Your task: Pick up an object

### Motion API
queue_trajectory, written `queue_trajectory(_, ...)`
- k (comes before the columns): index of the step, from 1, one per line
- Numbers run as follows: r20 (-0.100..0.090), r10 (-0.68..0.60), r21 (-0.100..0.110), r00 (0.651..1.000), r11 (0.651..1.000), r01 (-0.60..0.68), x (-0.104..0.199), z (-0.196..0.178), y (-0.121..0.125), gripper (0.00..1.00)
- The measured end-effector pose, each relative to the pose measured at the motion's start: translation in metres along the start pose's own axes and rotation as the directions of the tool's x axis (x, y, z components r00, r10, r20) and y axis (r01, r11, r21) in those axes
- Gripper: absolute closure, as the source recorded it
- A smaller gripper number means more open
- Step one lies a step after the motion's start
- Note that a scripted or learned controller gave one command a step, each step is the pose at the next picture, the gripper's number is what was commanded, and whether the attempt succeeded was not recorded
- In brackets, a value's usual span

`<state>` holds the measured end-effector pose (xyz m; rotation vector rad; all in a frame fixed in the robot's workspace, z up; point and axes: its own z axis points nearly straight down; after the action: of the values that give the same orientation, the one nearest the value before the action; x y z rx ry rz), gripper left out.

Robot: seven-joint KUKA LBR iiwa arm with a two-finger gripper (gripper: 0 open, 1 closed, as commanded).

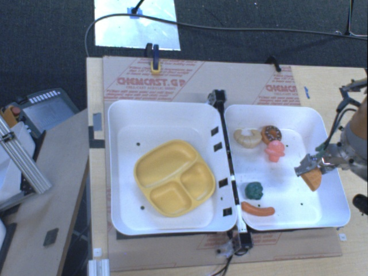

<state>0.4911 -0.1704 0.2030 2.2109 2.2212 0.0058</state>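
My gripper point(311, 170) hangs over the right edge of the right bin point(287, 114), and an orange object point(313, 179) sits between its fingers, just below them. Loose in the same bin lie a beige croissant-shaped piece point(248, 137), a brown donut point(271, 134), a pink toy point(275, 150), a dark green broccoli point(254, 190) and a red-orange sausage point(258, 210). All of these lie to the left of my gripper, apart from it.
The left bin point(123, 119) holds a yellow divided plate point(173, 177). A black divider with clips point(226, 165) runs between the bins. Cables cross the dark floor behind the bench. A grey device point(43, 111) and metal rail point(23, 160) sit at far left.
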Motion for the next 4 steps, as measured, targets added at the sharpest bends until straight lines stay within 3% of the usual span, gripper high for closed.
queue_trajectory(1, 0.0, 0.0, 0.001, 1.0, 1.0, 0.0, -0.001, -0.041, 0.002, 1.0)
queue_trajectory(3, -0.005, -0.006, 0.006, 1.0, 1.0, 0.006, 0.114, -0.053, 0.03, 1.0)
queue_trajectory(4, -0.004, -0.004, 0.006, 1.0, 1.0, 0.004, 0.155, -0.049, 0.042, 1.0)
